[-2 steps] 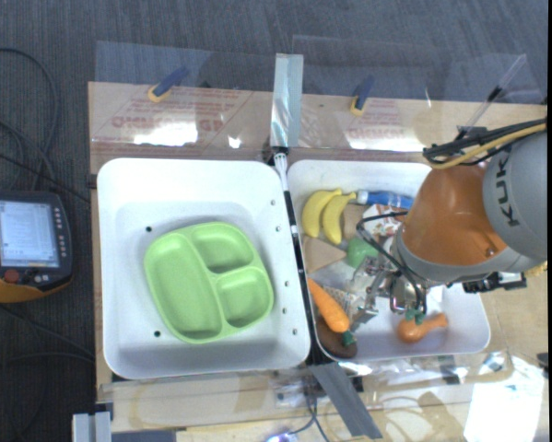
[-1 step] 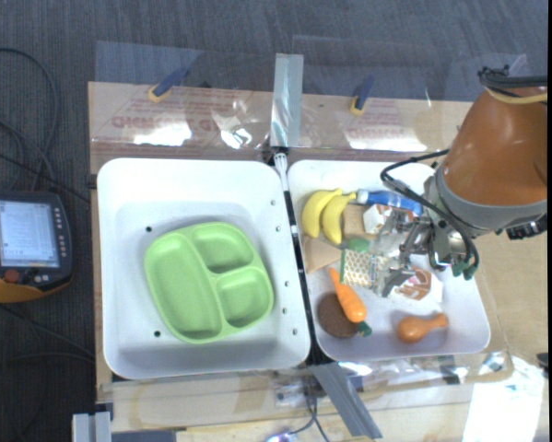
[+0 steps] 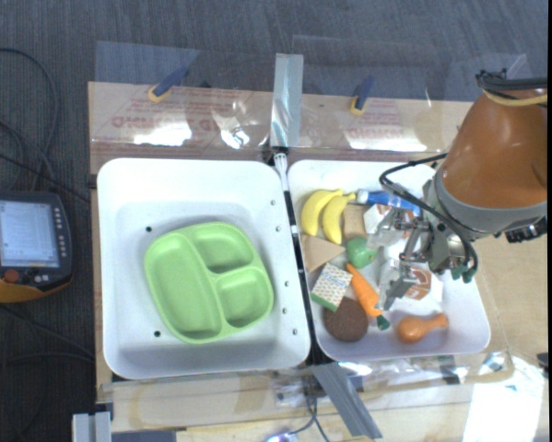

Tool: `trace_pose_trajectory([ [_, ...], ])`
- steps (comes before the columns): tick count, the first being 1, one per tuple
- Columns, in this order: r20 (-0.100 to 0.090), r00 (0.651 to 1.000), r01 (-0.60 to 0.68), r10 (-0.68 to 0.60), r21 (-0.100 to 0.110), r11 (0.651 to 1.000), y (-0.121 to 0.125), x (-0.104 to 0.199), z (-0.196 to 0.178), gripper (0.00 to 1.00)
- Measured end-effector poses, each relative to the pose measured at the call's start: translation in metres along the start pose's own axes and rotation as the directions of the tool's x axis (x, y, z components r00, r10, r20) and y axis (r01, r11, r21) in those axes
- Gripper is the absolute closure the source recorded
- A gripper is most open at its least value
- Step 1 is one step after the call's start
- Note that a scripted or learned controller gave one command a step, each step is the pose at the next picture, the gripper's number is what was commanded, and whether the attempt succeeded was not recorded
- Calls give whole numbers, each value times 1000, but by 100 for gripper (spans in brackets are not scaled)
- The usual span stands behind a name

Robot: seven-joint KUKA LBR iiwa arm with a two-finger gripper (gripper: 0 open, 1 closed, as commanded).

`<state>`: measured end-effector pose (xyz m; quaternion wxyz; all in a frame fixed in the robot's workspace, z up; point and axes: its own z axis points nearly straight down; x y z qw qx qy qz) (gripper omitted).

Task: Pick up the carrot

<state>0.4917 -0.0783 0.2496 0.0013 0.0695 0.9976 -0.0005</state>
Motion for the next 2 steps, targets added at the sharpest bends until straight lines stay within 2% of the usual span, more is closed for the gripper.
trace_pose_trajectory([
  [1, -14, 993, 121, -121, -3, 993, -30, -18, 117, 0],
  [2, 8, 987, 158, -158, 3, 987, -13, -43, 156, 0],
])
